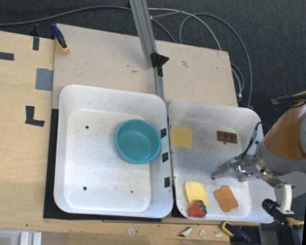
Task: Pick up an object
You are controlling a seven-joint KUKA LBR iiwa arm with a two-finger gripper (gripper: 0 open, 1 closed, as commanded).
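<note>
- The counter (9, 130) bears two white bins side by side; nothing looks lifted yet, so I judge the whole pick is left to do.
- Left bin (68, 192): a teal bowl (138, 140).
- Right bin (209, 112): a yellow block (195, 191), a pale yellow square (182, 137), an orange piece (225, 198), a brown chocolate tile (227, 137), a red strawberry (197, 209).
- The pincer (226, 170) hangs low, just above the orange piece, fingers apart, holding nothing.

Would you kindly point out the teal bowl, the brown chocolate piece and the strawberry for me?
teal bowl (137, 141), camera view, inner floor of the bowl
brown chocolate piece (227, 137), camera view, middle of its top face
strawberry (198, 209), camera view, red body
</note>
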